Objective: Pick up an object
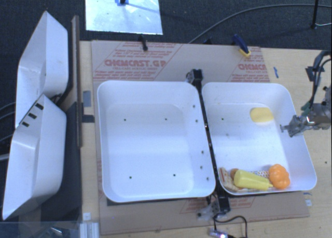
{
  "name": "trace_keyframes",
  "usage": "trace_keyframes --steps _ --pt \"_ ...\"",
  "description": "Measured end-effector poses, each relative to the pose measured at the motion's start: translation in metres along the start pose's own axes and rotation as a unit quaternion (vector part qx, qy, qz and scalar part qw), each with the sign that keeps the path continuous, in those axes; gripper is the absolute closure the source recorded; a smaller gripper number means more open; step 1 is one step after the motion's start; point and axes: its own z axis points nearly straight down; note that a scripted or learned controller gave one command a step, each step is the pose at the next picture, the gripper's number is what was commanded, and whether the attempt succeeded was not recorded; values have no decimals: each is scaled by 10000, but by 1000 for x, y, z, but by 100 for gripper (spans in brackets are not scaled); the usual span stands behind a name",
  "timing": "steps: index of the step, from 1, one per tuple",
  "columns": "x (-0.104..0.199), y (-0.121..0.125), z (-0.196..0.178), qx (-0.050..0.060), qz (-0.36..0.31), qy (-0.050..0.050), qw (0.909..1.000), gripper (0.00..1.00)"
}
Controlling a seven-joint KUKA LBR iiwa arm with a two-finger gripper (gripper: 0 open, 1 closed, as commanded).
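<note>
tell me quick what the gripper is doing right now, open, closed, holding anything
Gripper: at the right rim of the right bin; whether it is open or closed cannot be told, and nothing is visibly held.

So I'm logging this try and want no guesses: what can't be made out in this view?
- The hand: small and blurred at the right bin's rim; whether it is open or shut cannot be told.
- The arm: cut off by the right edge.
- The pile at the near wall: a flat item under the yellow object and orange ball is mostly covered.
- The pale yellow piece: too blurred to identify.
</note>
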Motion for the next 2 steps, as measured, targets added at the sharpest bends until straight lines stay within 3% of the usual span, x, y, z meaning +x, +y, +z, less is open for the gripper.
trace_keyframes --steps 2 --pt "104 -1 -6 24 -17 11 10000 100"
